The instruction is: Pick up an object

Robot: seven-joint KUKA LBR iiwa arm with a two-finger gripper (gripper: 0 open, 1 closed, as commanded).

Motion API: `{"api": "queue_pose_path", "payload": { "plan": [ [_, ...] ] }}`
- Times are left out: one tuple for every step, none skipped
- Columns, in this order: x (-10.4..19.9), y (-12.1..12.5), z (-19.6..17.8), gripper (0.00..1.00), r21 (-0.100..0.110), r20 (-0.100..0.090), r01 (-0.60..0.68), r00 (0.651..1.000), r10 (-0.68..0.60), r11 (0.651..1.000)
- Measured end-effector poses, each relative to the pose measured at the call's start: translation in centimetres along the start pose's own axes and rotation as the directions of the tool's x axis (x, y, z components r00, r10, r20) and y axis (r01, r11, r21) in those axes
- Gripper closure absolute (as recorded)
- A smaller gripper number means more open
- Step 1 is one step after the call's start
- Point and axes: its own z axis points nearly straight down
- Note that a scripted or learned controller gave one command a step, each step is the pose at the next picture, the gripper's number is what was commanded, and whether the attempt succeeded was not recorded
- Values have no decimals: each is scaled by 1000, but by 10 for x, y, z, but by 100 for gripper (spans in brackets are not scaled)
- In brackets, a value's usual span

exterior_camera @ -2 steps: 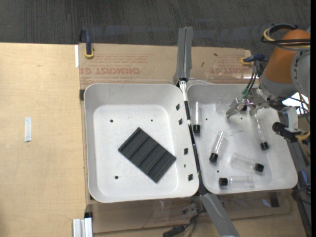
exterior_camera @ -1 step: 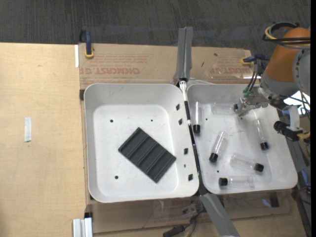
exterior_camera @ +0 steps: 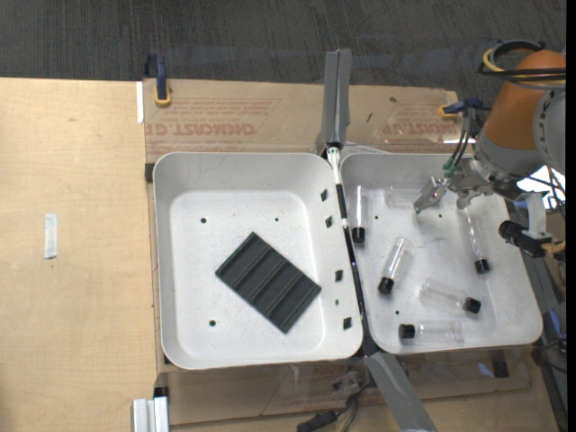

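Several clear tubes with black caps lie in the right bin (exterior_camera: 522,327): one (exterior_camera: 357,212) along its left wall, one (exterior_camera: 394,261) near the middle, one (exterior_camera: 474,243) to the right, and others near the front. A dark grey ribbed slab (exterior_camera: 268,282) lies tilted in the left bin (exterior_camera: 171,241). My gripper (exterior_camera: 445,201) hangs over the back right part of the right bin. Its fingers are spread open, with nothing between them. It stands above and apart from the tubes.
A grey divider post (exterior_camera: 337,97) rises between the bins at the back. Cardboard (exterior_camera: 225,115) lies behind the bins, with clamps at its corners. The wooden bench top (exterior_camera: 72,241) stretches to the left, bearing a small white strip (exterior_camera: 50,237).
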Motion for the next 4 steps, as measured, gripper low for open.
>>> {"api": "queue_pose_path", "payload": {
  "plan": [
    [6,-28,8,0,-2,-2,36,999,-36,999],
    [5,-28,1,100,0,-2,34,999,-34,999],
    [5,-28,1,0,0,-2,34,999,-34,999],
    [2,-53,8,0,-2,-2,74,997,-74,997]
  ]
}}
